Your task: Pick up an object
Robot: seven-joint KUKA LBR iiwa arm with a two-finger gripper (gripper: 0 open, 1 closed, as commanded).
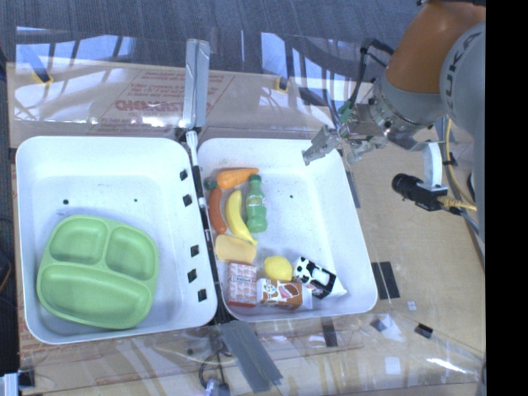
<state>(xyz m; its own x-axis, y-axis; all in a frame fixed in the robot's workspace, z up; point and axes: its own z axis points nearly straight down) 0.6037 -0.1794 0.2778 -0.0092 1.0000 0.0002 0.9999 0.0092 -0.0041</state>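
Observation:
The right bin (330, 221) holds a cluster of toy foods along its left side: an orange carrot (235, 176), a green bottle (256, 205), a banana (238, 217), a red sausage (215, 209), a yellow wedge (231, 247), a lemon (278, 268), a black-and-white patterned piece (317, 278) and a red-and-white packet (242, 283). My gripper (332, 148) hangs over the bin's far right corner, above and to the right of the food. It is open, with nothing between its fingers.
The left bin (99, 163) holds a green divided plate (97, 271) at its near side. A grey divider post (195, 81) rises between the bins at the back. The arm's orange-banded wrist (429, 40) fills the upper right.

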